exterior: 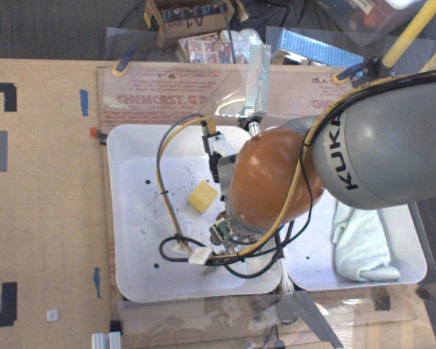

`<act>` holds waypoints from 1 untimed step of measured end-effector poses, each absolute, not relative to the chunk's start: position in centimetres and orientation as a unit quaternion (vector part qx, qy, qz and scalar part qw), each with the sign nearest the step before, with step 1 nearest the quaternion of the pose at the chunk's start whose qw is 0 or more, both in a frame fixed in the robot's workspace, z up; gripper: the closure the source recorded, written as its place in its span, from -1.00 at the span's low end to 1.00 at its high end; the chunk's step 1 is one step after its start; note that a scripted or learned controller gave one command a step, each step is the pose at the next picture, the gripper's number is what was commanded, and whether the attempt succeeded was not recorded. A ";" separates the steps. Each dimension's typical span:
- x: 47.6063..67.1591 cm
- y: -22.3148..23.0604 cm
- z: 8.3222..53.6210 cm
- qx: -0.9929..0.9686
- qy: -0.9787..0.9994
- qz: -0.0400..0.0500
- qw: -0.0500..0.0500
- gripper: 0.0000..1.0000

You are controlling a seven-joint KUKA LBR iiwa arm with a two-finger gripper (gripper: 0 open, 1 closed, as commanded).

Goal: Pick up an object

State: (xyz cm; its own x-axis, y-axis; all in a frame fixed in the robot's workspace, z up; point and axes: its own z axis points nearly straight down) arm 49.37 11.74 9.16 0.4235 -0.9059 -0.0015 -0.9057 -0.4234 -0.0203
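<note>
Reaching over the left shallow white plastic bin [131, 195], the grey arm's gripper [221, 242] hangs near a small yellow foam block [202, 197]. Whether it is open or closed cannot be told. A soft, crumpled pale cloth [360, 246] lies in the right white bin [414, 267].

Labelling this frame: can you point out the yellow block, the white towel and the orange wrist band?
yellow block [202, 196], camera view, its top face.
white towel [362, 249], camera view, middle of the folded cloth.
orange wrist band [265, 180], camera view, its rounded top.
</note>
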 end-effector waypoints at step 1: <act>58.1 16.0 9.0 -0.904 0.427 -0.002 0.004 -1.00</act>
